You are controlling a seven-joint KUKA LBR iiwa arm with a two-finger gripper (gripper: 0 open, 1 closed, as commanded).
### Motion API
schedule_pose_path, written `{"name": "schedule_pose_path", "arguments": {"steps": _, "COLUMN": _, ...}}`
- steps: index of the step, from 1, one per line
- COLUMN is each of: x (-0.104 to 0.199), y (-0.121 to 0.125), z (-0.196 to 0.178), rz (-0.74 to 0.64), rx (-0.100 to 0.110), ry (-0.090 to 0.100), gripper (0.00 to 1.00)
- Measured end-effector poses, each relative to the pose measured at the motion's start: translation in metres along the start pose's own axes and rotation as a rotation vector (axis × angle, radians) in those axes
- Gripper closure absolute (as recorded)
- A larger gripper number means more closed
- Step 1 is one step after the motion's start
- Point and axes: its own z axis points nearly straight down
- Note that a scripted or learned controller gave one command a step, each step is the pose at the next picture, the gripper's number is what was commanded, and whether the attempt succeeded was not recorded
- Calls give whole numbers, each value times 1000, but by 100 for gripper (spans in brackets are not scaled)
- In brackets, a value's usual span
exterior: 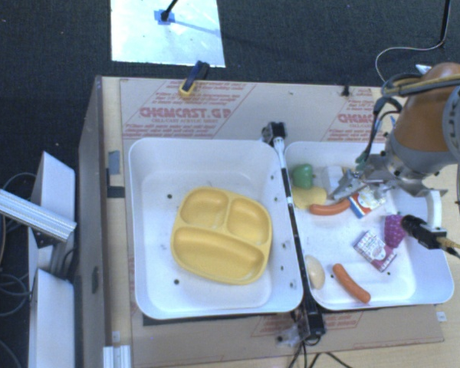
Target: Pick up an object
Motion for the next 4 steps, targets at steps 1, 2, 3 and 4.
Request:
{"name": "schedule_pose_path", "arguments": {"steps": 1, "x": -34, "y": 32, "z": 52, "rz": -1, "rx": -10, "ry": -2, "gripper": 0}}
{"name": "schedule_pose_path", "arguments": {"steps": 2, "x": -52, "y": 23, "z": 51, "rz": -3, "rx": -15, "ry": -3, "gripper": 0}}
{"name": "schedule_pose_path", "arguments": {"steps": 3, "x": -43, "y": 72, "z": 55, "rz": 2, "rx": 17, "ry": 5, "gripper": 0}}
{"name": "schedule_pose_path", "arguments": {"steps": 4, "x": -41, "y": 71, "z": 46, "rz": -1, "rx": 23, "ry": 9, "gripper": 100}}
